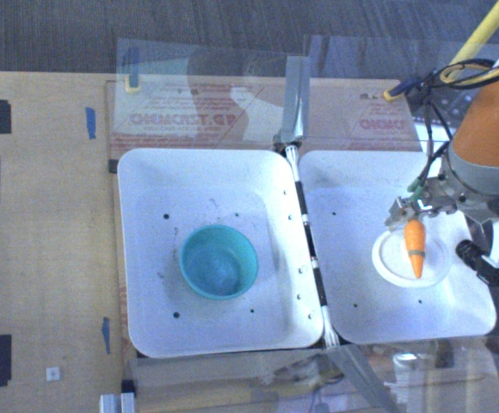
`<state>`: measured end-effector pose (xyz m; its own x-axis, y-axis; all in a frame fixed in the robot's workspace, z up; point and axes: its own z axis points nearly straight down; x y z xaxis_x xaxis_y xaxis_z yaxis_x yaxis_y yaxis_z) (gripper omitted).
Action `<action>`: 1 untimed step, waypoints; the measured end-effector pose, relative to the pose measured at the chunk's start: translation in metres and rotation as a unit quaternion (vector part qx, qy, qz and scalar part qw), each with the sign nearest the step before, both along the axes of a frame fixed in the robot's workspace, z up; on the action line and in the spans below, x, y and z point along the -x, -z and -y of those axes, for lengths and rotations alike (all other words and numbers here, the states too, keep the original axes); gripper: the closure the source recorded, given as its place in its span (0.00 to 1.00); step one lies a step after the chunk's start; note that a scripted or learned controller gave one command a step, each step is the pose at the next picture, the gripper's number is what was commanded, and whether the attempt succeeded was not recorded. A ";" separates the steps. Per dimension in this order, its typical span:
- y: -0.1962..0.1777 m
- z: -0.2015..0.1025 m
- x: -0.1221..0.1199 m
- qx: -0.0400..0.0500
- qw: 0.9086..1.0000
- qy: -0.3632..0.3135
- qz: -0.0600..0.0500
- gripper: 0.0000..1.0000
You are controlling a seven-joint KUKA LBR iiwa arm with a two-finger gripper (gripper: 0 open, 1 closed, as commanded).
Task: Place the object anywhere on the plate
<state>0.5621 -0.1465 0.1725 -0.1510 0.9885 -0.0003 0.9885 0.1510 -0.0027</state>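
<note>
Views: one, the camera view.
Position: fixed above the bench (43, 231), fairly high.
Direction: looks down at a slant, so the floor (232, 7) fills the top strip.
Coverage: both white bins whole, the left bin (146, 179) and the right bin (353, 299), side by side near centre.
Arm: the arm (490, 136) enters from the right edge.

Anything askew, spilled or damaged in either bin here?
Nothing stands out. The teal bowl sits upright in the left bin. In the right bin, the orange carrot hangs over the white plate just below the gripper. No spills or damage visible.
</note>
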 end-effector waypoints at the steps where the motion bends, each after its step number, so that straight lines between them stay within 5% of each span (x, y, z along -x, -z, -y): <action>1: -0.011 -0.105 0.030 -0.001 1.000 -0.007 -0.001 1.00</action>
